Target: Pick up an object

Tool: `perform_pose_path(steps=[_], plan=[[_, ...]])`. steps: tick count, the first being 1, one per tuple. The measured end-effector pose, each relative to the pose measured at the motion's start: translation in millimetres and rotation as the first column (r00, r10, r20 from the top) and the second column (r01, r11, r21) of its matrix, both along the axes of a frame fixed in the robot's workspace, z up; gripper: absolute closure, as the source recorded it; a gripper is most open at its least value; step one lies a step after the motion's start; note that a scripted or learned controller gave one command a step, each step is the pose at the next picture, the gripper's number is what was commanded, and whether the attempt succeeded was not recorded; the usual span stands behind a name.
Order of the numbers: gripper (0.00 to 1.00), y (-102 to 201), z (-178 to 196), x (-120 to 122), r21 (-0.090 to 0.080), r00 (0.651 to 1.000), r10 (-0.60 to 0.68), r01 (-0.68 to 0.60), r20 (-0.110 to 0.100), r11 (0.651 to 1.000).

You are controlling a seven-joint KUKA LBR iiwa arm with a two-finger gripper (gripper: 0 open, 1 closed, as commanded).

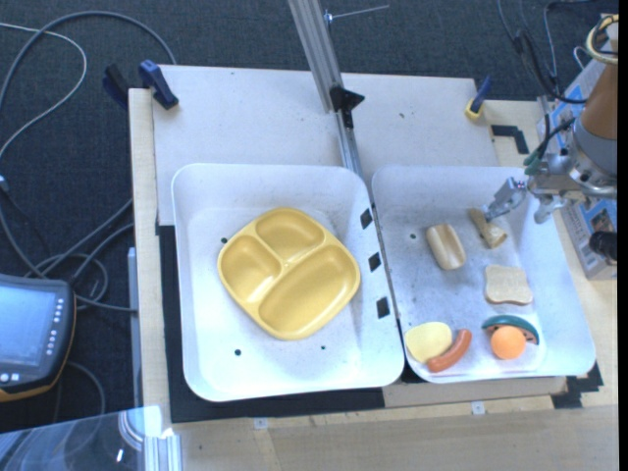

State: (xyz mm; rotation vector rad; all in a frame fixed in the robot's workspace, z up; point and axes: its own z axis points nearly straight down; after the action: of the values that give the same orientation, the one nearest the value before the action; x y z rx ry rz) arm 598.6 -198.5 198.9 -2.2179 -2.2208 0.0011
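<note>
the yellow plate [288,286] looks like smooth, shiny plastic. the two white bins [206,263] look like dull plastic with tiny dark specks. the bread roll [445,246] and bread slice [507,285] look soft and matt. the orange [507,342] looks smooth. the long pole [312,29] is shiny metal.

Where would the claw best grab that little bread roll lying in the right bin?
Probably across the bread roll's narrow middle, coming straight down from above. It lies flat as a short log running up and down the view, with bare bin floor on both long sides, so the fingers have room there.
</note>
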Motion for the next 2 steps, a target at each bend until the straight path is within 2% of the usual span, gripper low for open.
perform_pose_path(steps=[1,2], plan=[[0.0,0.0,0.0,0.0,0.0,1.0,0.001,-0.001,0.0,1.0],[0.0,10.0,-48.7,1.6,0.001,1.0,0.001,-0.001,-0.004,1.0]])
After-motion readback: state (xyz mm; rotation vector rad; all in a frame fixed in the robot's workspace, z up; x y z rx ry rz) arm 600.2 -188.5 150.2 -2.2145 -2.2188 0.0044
